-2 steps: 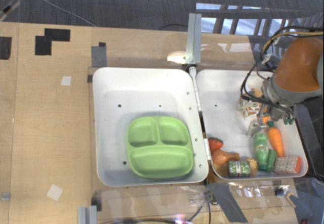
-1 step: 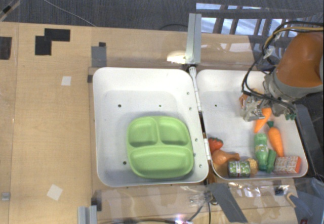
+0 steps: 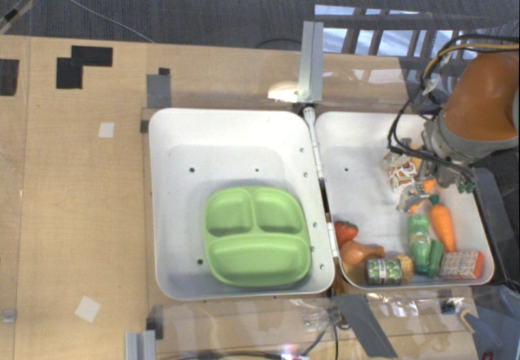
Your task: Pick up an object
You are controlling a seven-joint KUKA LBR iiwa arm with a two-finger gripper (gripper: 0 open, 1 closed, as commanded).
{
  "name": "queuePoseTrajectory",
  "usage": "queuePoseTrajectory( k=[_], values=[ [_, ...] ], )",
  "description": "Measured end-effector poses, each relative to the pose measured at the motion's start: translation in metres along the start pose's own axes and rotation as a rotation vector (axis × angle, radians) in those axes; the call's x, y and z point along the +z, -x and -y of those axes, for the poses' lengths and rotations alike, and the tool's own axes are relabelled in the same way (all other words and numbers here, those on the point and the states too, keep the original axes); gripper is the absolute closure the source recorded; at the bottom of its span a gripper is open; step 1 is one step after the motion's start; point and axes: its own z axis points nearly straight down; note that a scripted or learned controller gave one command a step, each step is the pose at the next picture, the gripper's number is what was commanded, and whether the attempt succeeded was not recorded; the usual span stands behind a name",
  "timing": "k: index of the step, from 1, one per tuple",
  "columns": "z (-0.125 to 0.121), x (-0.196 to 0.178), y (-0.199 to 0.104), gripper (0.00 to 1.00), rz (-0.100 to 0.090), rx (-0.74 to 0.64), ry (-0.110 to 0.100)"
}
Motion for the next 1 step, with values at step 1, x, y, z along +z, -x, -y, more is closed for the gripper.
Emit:
queuePoseTrajectory(
  k=[1],
  values=[
    [-0.048,0.012,-0.0433,0.0,-0.014,0.077,0.003]
  ],
)
